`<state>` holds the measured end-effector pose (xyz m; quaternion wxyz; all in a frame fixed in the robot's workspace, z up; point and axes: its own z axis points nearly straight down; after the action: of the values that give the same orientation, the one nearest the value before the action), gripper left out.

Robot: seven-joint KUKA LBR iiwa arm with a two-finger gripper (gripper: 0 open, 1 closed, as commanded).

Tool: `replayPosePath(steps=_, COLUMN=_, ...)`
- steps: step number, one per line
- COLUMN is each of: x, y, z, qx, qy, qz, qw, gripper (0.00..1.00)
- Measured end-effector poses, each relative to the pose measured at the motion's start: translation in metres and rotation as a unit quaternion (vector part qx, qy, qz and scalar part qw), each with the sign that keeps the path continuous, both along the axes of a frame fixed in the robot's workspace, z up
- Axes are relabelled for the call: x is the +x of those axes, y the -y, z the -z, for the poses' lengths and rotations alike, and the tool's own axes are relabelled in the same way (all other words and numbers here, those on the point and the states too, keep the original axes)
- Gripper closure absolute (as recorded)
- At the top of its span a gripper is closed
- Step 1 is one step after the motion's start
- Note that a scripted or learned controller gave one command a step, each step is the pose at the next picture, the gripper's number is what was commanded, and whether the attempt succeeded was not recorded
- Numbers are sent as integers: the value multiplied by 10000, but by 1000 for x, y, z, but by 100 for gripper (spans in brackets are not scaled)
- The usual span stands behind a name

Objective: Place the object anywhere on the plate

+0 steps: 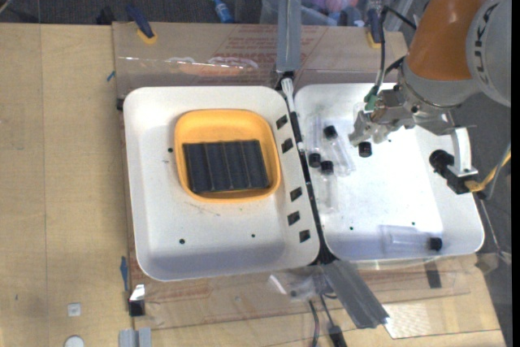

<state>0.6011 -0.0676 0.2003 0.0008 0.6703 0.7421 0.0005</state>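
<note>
One ridged black object [226, 166] lies lengthwise left-right on plate [188, 130].

My tool [367, 128] hangs over the upper middle of the right bin [455, 236], near small black pieces [329, 131] on its floor, while the left bin [154, 240] holds an orange plate [187, 130] bearing a dark ridged block [226, 166].

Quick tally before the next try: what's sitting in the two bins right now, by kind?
White bins: 2
Orange plate: 1
Black ridged block lying on the plate: 1
Small black pieces loose in the right bin: 4 that I can make out
Total: 8
</note>
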Motion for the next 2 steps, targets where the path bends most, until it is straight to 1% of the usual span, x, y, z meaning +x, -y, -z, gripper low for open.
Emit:
replayPosePath(steps=1, x=50, y=-21, z=-8, qx=-6, qy=4, qz=-770, qw=9970, gripper=100)
replayPosePath(steps=2, x=50, y=-22, z=-8, qx=-5, qy=5, qz=-773, qw=9970, gripper=0)
